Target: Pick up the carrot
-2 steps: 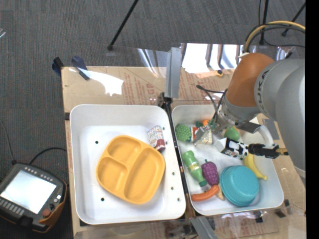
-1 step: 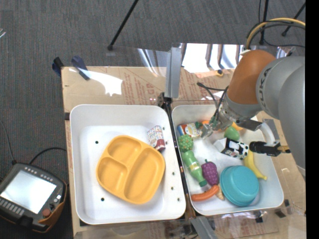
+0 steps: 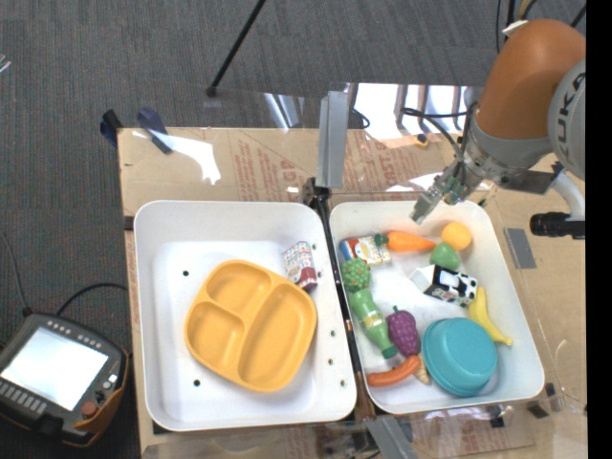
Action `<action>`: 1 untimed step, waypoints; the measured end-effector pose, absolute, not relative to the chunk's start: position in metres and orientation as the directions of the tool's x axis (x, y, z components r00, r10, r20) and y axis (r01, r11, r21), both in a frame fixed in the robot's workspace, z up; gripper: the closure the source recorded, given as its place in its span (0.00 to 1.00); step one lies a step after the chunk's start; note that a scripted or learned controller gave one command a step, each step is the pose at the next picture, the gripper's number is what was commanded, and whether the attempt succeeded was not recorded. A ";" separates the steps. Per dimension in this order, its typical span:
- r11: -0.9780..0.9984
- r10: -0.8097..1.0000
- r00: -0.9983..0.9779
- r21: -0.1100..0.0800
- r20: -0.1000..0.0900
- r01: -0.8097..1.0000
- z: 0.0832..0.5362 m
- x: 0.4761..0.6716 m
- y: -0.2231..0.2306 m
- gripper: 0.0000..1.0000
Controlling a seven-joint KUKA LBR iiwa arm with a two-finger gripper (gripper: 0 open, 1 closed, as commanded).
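The left bin (image 3: 153,352) holds a yellow divided plate (image 3: 251,323), with a small printed can (image 3: 300,263) just beside the plate's upper right corner. In the right bin (image 3: 524,342), the carrot (image 3: 409,242) lies flat near the upper wall, its green end touching a small carton (image 3: 363,250) and its tip pointing toward a yellow lemon (image 3: 457,235). Below sit a green bottle (image 3: 368,316), purple grapes (image 3: 404,331), a teal bowl (image 3: 461,355) and a banana (image 3: 486,316). The jaws (image 3: 432,202) hang over the bin's upper rim, just above the carrot and apart from it; I cannot tell how far apart they stand, and nothing shows between them. Risk, as I judge it: the carrot is crowded by 2 neighbours, so a descent slightly off could nudge the carton or lemon, or pinch the tapered tip and let it slip.
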State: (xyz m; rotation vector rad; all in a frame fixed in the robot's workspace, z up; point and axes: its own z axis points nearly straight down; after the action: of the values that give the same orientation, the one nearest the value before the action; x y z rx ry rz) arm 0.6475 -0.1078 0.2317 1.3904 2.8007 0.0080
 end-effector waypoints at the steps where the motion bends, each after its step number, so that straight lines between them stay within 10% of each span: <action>1: 0.790 0.613 -0.790 -0.003 0.002 0.613 0.190 0.549 -0.191 1.00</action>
State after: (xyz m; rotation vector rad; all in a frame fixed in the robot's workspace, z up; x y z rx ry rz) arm 0.5492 -0.1906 0.1897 1.0192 2.9745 -0.0029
